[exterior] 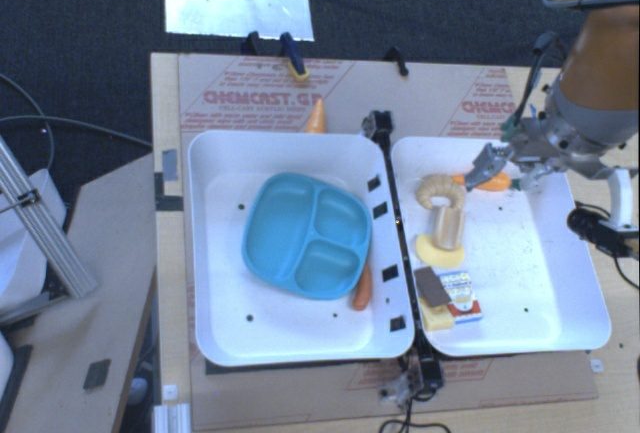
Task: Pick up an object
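Where the arm (600, 51) comes in from the right, you see its gripper (500, 164) low over the far end of the right bin (570, 271). Its grey fingers (487, 161) stand around the left part of an orange piece (490, 184), which lies against the bin floor near the far wall. You cannot tell from this slant whether the fingers are spread or pressed together, nor whether they touch the orange piece or merely stand over it.

Just left of the gripper you find a tan ring (436, 188), and touching its near side a tan cylinder (447, 224) that stands over a pale yellow disc (440, 251). Nearer the front of the same bin lie a dark brown slab (432, 287), a yellow block (436, 318) under it, and a small printed box (464, 298) just beside them.

In the left bin (220, 321) you see a blue tray (307, 234) with three compartments, tilted a little, and a carrot (362, 290) touching its front right corner, close to the divider between the bins. Beyond the left bin's far wall an orange cone (316, 116) rests on the cardboard (260, 96).
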You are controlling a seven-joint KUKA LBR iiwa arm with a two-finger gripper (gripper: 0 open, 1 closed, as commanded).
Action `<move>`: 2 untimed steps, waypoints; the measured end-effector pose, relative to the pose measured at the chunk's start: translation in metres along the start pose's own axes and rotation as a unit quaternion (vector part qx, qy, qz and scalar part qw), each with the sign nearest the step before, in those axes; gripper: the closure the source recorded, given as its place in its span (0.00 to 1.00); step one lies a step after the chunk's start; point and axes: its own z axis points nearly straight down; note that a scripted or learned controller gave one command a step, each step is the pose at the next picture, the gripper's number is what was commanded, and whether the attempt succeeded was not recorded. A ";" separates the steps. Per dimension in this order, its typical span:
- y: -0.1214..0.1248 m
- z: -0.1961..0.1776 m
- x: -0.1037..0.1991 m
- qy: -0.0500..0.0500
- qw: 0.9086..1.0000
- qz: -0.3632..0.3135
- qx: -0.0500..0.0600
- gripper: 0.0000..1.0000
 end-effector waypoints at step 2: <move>-0.082 0.154 -0.025 0.001 1.000 0.002 0.002 0.00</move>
